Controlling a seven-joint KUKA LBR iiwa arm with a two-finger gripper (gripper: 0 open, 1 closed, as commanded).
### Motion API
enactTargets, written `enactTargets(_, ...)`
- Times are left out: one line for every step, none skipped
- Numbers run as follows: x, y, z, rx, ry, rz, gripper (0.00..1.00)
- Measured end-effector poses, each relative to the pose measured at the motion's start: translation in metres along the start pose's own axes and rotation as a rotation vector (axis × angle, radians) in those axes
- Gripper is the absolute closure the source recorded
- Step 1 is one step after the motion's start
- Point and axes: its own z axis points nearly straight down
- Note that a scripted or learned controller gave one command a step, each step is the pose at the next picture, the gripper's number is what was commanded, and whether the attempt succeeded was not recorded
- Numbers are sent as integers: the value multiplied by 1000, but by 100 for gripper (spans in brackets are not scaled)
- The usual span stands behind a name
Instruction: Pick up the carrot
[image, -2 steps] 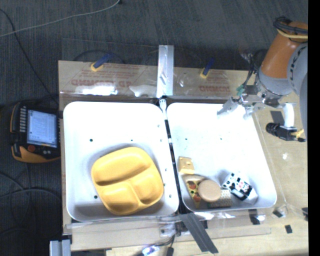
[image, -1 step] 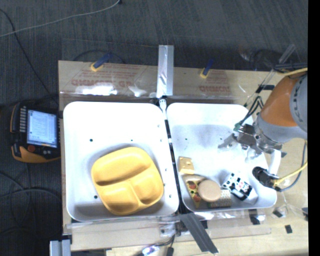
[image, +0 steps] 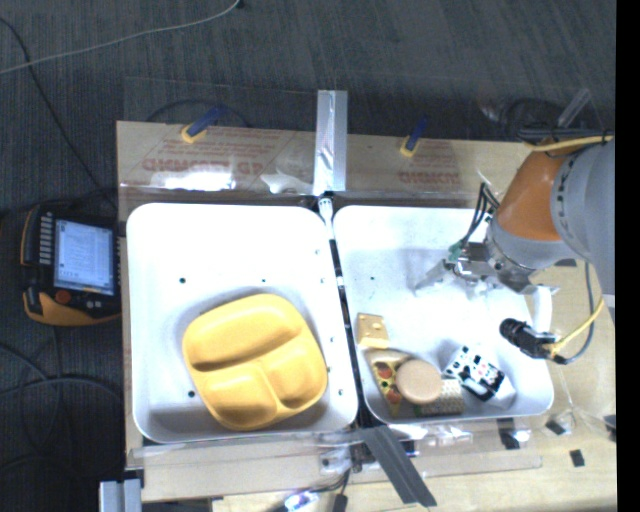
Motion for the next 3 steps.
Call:
enactTargets(76, -93, -80, 14, 4, 296, 0)
enactTargets(107, -119, -94, 15, 0, 719, 0)
enactTargets(79, -115, -5, 9, 2, 728, 0)
